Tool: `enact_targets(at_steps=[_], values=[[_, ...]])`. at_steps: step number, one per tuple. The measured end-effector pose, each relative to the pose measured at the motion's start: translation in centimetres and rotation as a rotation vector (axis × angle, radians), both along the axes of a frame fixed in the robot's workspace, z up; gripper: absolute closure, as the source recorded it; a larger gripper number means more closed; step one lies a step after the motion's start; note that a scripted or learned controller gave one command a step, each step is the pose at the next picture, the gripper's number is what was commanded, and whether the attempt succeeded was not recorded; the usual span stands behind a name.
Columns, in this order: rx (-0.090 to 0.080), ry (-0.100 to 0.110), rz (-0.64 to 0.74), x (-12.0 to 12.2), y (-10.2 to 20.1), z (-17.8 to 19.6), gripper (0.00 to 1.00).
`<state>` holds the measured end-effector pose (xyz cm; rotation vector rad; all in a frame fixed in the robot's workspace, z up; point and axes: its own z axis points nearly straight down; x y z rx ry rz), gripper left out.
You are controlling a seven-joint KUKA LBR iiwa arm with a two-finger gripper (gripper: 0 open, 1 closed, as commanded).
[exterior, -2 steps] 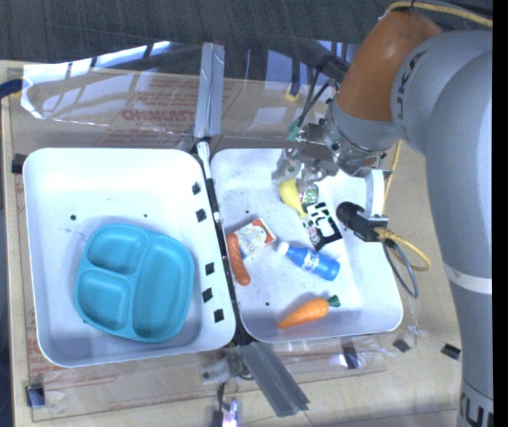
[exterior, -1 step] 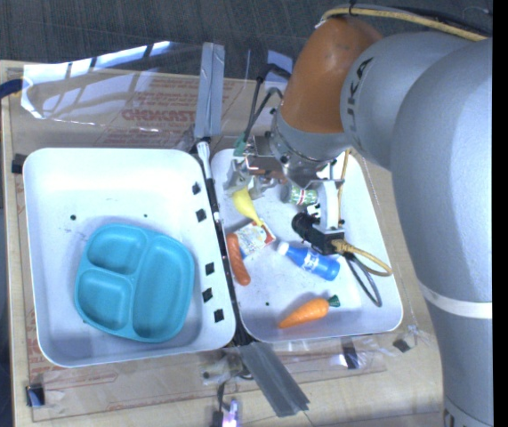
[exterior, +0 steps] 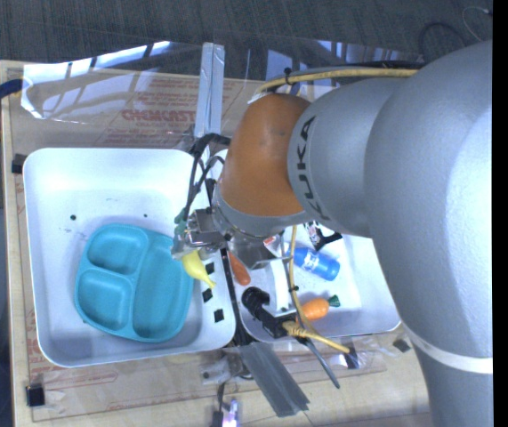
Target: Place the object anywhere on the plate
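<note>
Grey arm (exterior: 414, 167) looming over both white bins (exterior: 49, 185), with teal sectioned plate (exterior: 133, 283) just left of end effector (exterior: 193, 249). Clenched, apparently, on a small yellow object (exterior: 197, 267) poking out beneath, at plate's right edge. Risk of landing on the rim and rolling off, given so marginal a release point.

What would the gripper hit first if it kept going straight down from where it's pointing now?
Probably the right edge of the blue plate, or the white bin floor beside it. The gripper hangs there with a yellow object at its tip; depth is unclear.
</note>
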<state>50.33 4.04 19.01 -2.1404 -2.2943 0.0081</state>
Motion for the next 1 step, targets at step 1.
enact_targets(at_steps=[1], values=[[0.0,-0.001,-0.002,0.02,-0.09,0.02,0.0]])
